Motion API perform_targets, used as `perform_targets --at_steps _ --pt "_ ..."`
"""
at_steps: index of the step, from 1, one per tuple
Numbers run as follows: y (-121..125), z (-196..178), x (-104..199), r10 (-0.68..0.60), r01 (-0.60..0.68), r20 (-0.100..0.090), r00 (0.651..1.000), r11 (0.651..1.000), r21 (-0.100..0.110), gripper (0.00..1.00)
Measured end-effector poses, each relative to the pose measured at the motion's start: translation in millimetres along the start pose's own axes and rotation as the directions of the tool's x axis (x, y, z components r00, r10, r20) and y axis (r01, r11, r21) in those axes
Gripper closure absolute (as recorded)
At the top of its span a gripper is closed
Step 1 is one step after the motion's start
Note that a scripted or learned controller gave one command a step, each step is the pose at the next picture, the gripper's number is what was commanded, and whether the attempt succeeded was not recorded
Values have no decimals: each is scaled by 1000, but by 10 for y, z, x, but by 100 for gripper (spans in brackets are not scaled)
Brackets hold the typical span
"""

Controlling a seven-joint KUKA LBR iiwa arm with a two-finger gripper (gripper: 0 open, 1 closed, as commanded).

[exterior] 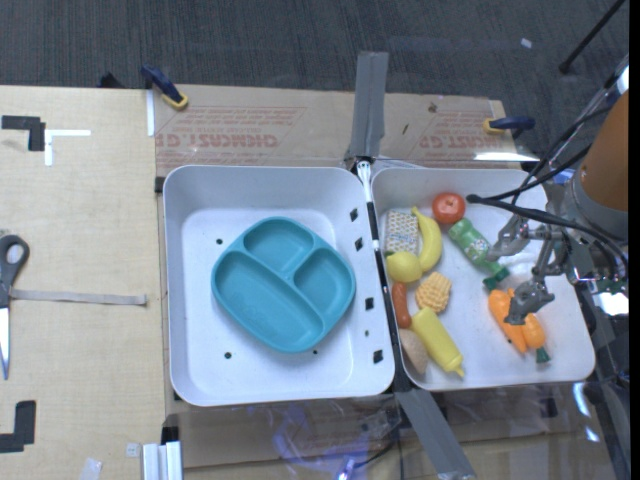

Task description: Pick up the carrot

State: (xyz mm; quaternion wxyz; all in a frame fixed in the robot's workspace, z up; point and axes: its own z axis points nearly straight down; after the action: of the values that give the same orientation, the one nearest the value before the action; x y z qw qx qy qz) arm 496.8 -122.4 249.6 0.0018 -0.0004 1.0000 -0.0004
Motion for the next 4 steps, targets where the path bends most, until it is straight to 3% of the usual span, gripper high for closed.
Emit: perform_targets --at_steps 1,2,3,4 --pt "-416 897 -283 -117 117 0 993 993 0 0" --pt "-752 1570 -295 -5 5 0 1000 1000 0 0" --pt "-739 1465 -323 -10 10 5 1000 1000 2 100" --pt "-738 1465 -323 -9 9 5 1000 1000 1 0"
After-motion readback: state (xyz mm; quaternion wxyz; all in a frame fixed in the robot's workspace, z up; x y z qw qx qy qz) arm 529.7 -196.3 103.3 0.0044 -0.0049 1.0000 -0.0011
